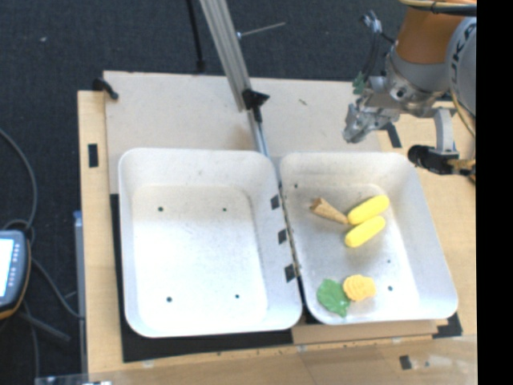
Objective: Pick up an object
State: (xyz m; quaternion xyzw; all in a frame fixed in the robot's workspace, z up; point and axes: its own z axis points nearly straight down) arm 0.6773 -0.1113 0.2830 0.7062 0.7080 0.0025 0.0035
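Camera view: gripper point(358, 128) hangs over the desk point(176, 111), just past the far rim of the right bin point(429, 239). Can't tell its finger state, nothing visibly held. All objects sit in the right bin, below the gripper in frame and well apart from it: two yellow pieces point(368, 209) point(365, 231) touching side by side, tan cone point(328, 210) to their left, round yellow item point(359, 287) and green piece point(332, 296) further off, near the front rim. Left bin point(200, 239) lies down-left of the gripper.

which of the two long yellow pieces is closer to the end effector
The upper yellow piece, lying nearer the right bin's far wall below the end effector; the lower yellow piece sits just beneath it.
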